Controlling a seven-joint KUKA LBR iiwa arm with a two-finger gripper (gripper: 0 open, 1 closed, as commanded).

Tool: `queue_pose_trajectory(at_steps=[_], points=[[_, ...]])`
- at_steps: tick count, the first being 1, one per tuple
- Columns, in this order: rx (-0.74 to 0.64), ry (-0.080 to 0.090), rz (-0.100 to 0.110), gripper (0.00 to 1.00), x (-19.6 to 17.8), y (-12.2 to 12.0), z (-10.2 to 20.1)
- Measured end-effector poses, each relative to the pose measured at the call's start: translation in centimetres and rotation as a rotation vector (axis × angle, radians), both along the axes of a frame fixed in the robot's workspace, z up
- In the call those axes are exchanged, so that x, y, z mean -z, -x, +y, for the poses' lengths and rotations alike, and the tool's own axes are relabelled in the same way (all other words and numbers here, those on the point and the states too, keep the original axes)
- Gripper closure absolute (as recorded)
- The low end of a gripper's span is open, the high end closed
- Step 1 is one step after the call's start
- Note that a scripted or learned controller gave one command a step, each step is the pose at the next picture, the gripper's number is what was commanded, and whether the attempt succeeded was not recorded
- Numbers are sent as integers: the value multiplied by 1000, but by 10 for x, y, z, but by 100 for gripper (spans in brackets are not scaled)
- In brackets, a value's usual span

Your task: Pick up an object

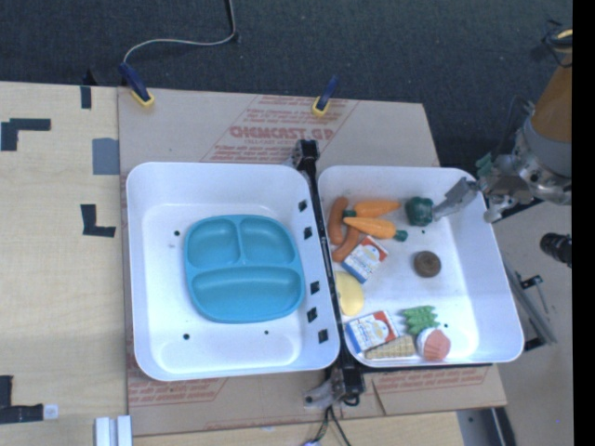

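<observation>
While poised over right bin (483, 249) rim: gripper (462, 196), finger spread indiscernible, beside green ball (418, 210); carrots (370, 217) adjacent; blue tray (245, 268) in left bin (149, 249).

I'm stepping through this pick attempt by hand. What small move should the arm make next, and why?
Probably lower the tool a little toward the dark green toy. The tool sits at the right bin's upper right, its tip right beside that toy, and nothing shows between its fingers, so that looks like the nearest thing to try.

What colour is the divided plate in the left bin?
Light blue: the divided plastic plate shows best in the camera view, lying flat in the left white bin.
</observation>
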State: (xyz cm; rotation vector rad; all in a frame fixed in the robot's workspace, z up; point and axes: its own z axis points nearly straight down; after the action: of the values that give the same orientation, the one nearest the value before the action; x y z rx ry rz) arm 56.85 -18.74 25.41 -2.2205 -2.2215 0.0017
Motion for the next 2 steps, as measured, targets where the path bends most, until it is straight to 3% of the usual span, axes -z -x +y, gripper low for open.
queue_pose_trajectory(at_steps=[1, 2], points=[[-2, 1, -3, 0, 164, -69, -13], [-2, 0, -1, 0, 145, -100, 32]])
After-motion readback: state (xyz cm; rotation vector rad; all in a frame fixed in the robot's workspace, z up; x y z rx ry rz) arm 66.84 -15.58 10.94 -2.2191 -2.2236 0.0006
